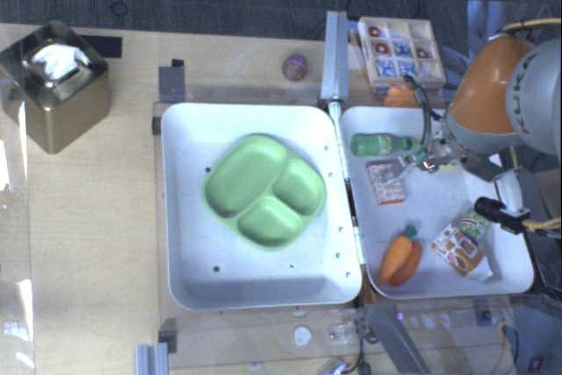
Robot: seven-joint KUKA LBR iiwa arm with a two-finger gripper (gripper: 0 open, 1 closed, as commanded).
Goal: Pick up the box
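Note:
The box (460, 248) is a small white and orange carton with a green top. It lies tilted near the front right corner of the right bin (439, 287). My gripper (415, 161) hangs over the back half of that bin, between a green bottle (380, 143) and a small red and white packet (386, 183). It is well behind and to the left of the box and apart from it. Nothing shows in its grasp.
A toy carrot (400, 258) lies at the right bin's front left. The left bin (189, 277) holds a green divided plate (264, 189). Outside the bins are a brown tissue box (57, 92), a purple ball (295, 66) and a tic-tac-toe board (399, 51).

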